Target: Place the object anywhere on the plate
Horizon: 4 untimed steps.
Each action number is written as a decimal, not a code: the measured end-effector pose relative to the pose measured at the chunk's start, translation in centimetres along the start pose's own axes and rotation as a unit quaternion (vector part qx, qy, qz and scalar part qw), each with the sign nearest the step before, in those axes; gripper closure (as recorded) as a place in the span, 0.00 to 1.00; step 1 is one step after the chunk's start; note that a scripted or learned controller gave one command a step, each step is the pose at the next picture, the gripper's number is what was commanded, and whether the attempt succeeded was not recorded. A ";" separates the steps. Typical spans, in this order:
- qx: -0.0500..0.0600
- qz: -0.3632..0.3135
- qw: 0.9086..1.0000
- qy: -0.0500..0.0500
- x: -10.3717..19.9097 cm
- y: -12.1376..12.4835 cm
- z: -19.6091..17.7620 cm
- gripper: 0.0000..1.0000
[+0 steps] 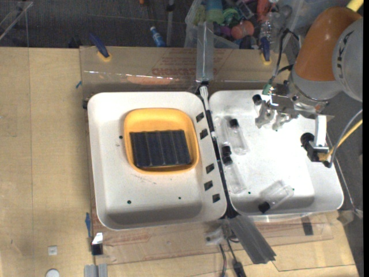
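Note:
A yellow-orange plate (157, 119) lies in the left white bin (109, 183). A dark, ribbed rectangular object (160, 149) rests flat on the plate, covering most of its middle and front. My gripper (271, 120) hangs over the back part of the right white bin (323, 183), well to the right of the plate. Its fingers (260, 118) stand apart, and only the white bin floor shows between them. The grey arm with its orange band (320, 45) reaches in from the upper right.
Clear plastic pieces with black ends lie in the right bin near the divider (233, 136) and at its front (275, 194). A ridge with black clips (209, 154) separates the bins. A tub of colourful toys (239, 4) stands behind the bench.

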<state>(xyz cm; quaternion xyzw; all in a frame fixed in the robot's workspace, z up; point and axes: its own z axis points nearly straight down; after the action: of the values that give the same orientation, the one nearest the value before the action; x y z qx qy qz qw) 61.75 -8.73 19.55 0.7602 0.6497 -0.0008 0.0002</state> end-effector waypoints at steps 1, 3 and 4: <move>-0.001 -0.053 0.999 0.000 1.7 4.8 0.9 1.00; -0.003 -0.192 0.981 0.000 4.7 4.3 -2.6 1.00; -0.003 -0.192 0.981 0.000 4.7 4.3 -2.6 0.00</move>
<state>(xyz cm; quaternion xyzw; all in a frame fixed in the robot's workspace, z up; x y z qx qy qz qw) 66.72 -4.72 22.14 0.6210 0.7838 0.0011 0.0020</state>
